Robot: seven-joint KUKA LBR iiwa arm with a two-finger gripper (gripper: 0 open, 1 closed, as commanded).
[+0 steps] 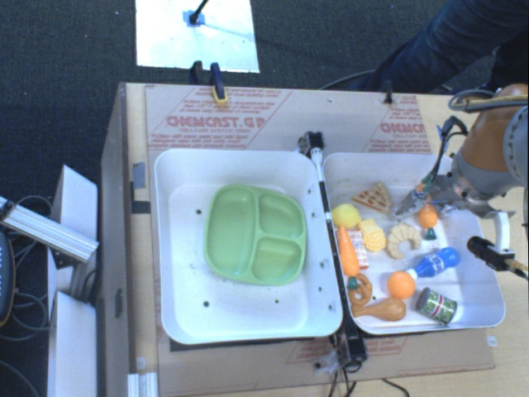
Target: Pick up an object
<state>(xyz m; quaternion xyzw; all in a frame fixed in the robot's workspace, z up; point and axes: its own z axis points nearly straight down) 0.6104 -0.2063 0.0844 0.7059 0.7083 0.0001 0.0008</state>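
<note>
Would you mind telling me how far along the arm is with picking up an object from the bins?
Done: the gripper is low in the right bin, beside a small orange ball. In hand: nothing visibly lifted; whether the ball is gripped is unclear. Left: secure an object and raise it. The croissant, blue bottle, can and corn lie in the right bin; the green divided plate sits in the left bin.

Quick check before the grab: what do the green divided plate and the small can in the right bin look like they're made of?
Green divided plate: likely moulded plastic, matte, judging by its uniform colour and soft rounded dividers. Small can: looks like metal or a plastic toy copy; its end shines and a green label wraps it. The view leaves that open.
</note>
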